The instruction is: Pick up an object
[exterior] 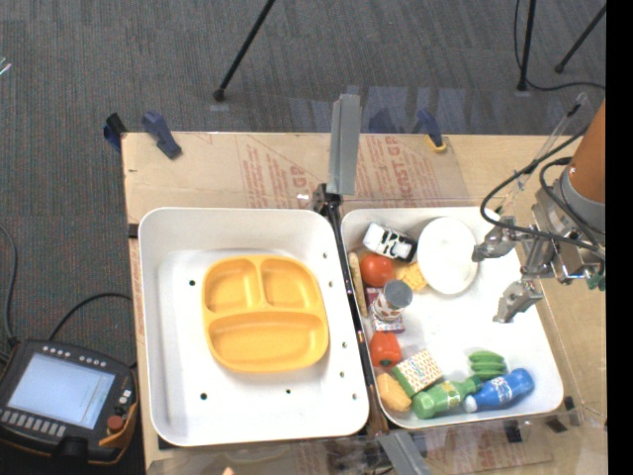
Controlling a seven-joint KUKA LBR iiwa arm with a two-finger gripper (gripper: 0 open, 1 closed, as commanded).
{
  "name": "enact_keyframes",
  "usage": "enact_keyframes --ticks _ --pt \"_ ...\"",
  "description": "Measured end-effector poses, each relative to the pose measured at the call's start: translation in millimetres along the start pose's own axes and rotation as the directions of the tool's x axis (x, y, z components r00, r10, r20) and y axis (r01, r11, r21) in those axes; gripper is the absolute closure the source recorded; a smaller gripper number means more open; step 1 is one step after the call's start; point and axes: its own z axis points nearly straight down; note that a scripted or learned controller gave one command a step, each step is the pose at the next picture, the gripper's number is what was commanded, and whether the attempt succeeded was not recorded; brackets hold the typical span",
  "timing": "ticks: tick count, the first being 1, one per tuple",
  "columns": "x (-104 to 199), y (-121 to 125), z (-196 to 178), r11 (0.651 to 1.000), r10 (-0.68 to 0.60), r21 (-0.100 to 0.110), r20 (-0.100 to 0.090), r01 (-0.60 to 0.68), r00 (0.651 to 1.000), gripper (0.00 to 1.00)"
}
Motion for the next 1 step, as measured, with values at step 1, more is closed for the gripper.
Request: enact_keyframes --ticks 1 --pt "11.8 36.6 176.6 0.968 -0.25 0.003 0.007 0.25 0.968 0.0"
